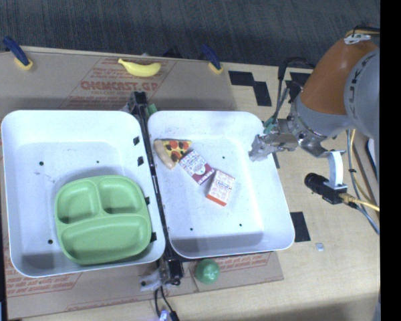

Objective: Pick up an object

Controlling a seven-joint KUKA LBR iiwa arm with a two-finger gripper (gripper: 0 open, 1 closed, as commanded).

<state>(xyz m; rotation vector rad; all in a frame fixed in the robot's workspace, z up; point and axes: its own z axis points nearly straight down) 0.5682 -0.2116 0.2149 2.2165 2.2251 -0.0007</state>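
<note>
Bins sit side by side on my feed, on a cardboard sheet [187, 85] laid over the surface [334, 246]. The left bin [27, 132] holds a green divided plate [103, 218] in its near half. The right bin [254, 212] holds three small things grouped toward its far left: a toy pizza slice [172, 150] close to the wall between the bins, a maroon-and-white packet [196, 167] just beside it, and an orange-and-white carton [220, 187] next to that packet, nearer the middle of the bin.

I see the arm [337, 92] coming in from the right, its orange band high in the picture. The gripper [259, 147] hangs over the right bin's right rim, near the far corner, well apart from the three things. Nothing sits between its tips that I can see, and I cannot tell from this angle whether it is spread or pressed together.

Outside the bins, a yellow banana [140, 66] lies on the cardboard beyond the far rims, and a green ball [206, 271] rests on the cardboard at the near edge, just in front of the right bin. Blue clamps [17, 52] grip the cardboard's far edge.
</note>
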